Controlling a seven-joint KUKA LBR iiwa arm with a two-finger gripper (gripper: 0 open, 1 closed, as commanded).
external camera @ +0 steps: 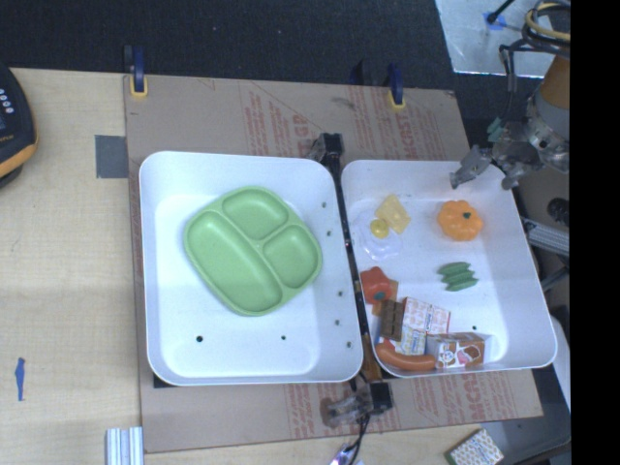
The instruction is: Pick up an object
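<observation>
Pumpkin (459, 220): one; green plate (254, 250): one.

The arm (547, 114) was grey metal with an orange band (555, 80) above the wrist. Yellow and dark cables (544, 19) looped near its upper part. The gripper (481, 170) was made of dull grey metal, with angular linkages and thin, dark-tipped fingers (463, 174) spreading from a blocky wrist.
</observation>
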